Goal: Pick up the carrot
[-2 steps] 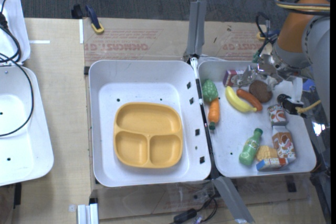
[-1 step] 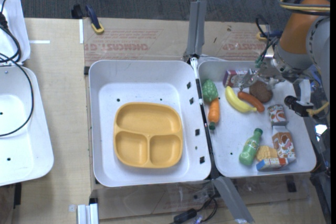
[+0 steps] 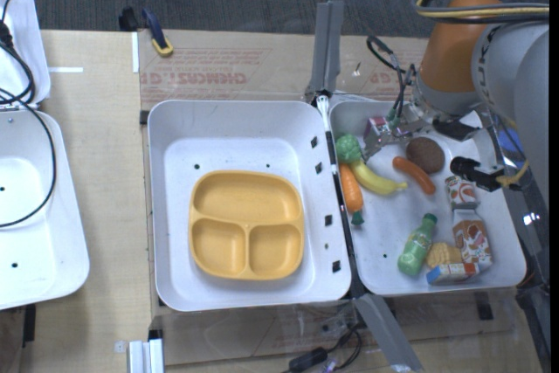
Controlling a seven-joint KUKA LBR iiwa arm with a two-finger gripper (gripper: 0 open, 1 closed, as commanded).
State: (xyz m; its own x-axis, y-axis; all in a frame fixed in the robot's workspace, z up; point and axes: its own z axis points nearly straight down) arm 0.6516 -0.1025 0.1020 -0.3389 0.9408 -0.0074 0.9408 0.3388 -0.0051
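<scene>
Yellow tray (image 3: 247, 225): in left bin (image 3: 166, 188), bare white floor all round it.
Carrot (image 3: 351, 188): left of banana (image 3: 377, 179), against right bin's (image 3: 511, 271) left wall.
Sausage (image 3: 414, 174): right of banana, open floor below.
Claw (image 3: 384, 132): above banana, by kiwi (image 3: 425, 155); opening cannot be told.

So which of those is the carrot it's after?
Look in the right-hand white bin, along its left wall. The carrot lies there lengthwise, orange with a green tip, just left of the yellow banana. The other orange piece, the sausage, sits further right and lacks green.
</scene>
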